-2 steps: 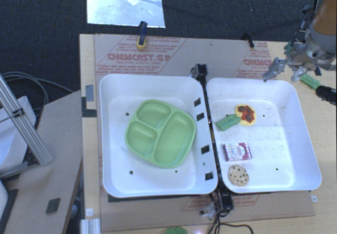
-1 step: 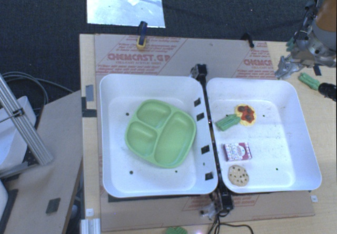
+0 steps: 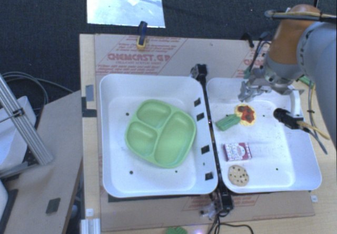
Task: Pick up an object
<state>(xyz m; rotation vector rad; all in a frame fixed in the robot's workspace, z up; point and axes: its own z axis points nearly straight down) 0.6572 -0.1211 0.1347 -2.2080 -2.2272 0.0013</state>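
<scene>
step: approach – gripper (image 3: 246,96) above right bin (image 3: 303,172), just over pizza toy (image 3: 245,113) | grip: cannot tell, holds nothing seemingly | next: descend squarely onto pizza – green block (image 3: 227,122) touches it

Dark carpet-like floor (image 3: 42,12); pale bench (image 3: 58,138).

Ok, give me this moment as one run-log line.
gripper: above right bin, near yellow-red toy | held: nothing seen | green tray: left bin
</scene>
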